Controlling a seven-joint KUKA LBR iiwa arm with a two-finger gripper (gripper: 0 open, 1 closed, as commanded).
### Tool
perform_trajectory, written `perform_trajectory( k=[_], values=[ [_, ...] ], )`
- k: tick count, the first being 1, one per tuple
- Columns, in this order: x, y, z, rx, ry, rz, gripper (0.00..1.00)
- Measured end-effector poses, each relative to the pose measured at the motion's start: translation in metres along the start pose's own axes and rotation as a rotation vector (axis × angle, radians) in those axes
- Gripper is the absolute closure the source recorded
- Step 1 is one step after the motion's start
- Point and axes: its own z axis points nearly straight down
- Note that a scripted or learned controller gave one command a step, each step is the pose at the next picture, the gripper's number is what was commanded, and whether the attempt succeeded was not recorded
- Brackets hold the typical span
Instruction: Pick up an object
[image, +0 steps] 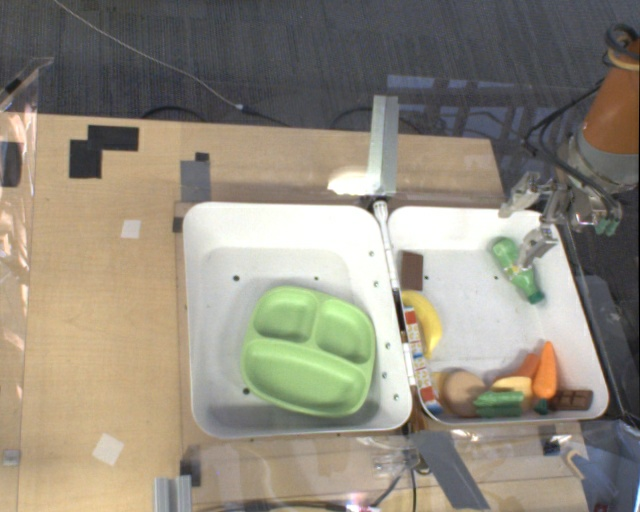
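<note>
Fixed above the pale wooden bench (100, 330), looking down at a slant, far enough back to take in both shallow white plastic bins whole. Left white bin (215, 300) near the centre of the frame, right white bin (470, 235) just beside it across a thin metal divider rail (384, 150). Facing away toward the dark grey carpeted floor (250, 50), seen as a strip beyond the bench's far edge. Grey arm with its orange band (612, 115) entering at the upper right of the right bin, cut off by the frame edge. Bench's near edge just inside the bottom of the frame, below both bins.
</note>
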Motion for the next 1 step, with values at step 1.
perform_trajectory(
  k=[1],
  values=[
    [-0.0027, -0.0162, 0.1121, 0.002, -0.006, -0.086, 0.0]
  ],
)
